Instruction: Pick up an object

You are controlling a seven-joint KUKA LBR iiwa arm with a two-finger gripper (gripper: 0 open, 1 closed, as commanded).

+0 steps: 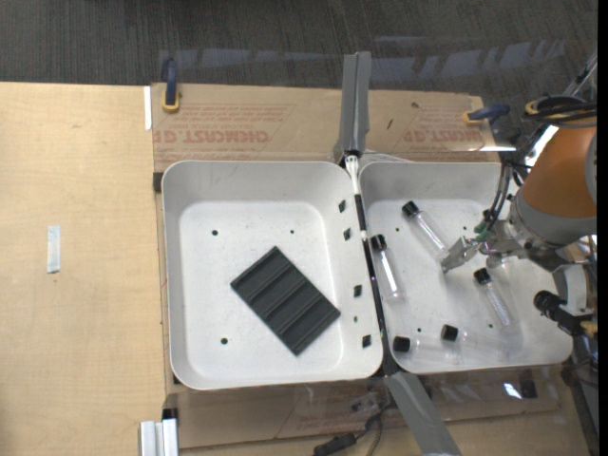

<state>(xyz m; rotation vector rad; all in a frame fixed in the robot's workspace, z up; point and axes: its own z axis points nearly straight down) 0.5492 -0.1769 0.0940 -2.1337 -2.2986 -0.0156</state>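
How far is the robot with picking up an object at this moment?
Nothing looks picked up yet. The gripper is low in the right bin, among the clear tubes, near one tube; I cannot see any between its fingers. The dark ridged pad lies in the left bin. Grasping and lifting remain.

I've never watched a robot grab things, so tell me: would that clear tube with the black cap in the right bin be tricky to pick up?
Probably, yes. The capped clear tube is round and lies flat on the right bin's smooth white floor, so a nudge may roll it. It looks smooth, perhaps slippery between gripper fingers. Being slim and see-through, it is likely light; whether it is fragile I can't tell.
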